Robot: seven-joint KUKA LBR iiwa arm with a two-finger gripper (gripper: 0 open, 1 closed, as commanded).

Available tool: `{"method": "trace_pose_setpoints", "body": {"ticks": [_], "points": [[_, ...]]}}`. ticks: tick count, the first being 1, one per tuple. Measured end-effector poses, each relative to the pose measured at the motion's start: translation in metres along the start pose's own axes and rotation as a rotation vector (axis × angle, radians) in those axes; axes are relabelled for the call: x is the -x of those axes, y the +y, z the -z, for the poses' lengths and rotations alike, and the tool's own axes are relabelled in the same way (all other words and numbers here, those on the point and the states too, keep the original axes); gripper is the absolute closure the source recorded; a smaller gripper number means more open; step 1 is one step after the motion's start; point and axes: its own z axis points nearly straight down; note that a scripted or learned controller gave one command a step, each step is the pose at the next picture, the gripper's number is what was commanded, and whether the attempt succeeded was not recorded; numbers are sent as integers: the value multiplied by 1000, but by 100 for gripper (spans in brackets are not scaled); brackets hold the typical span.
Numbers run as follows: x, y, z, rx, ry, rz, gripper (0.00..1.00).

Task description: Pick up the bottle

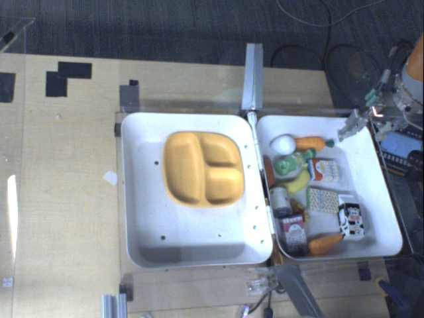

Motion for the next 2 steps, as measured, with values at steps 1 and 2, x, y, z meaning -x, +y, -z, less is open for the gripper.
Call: {"method": "trace_pose_setpoints", "body": {"ticks": [1,2], "points": [[-28,-30,-159,21,-4,49,0],[-80,-48,-167,38,-4,-197,0]]}}
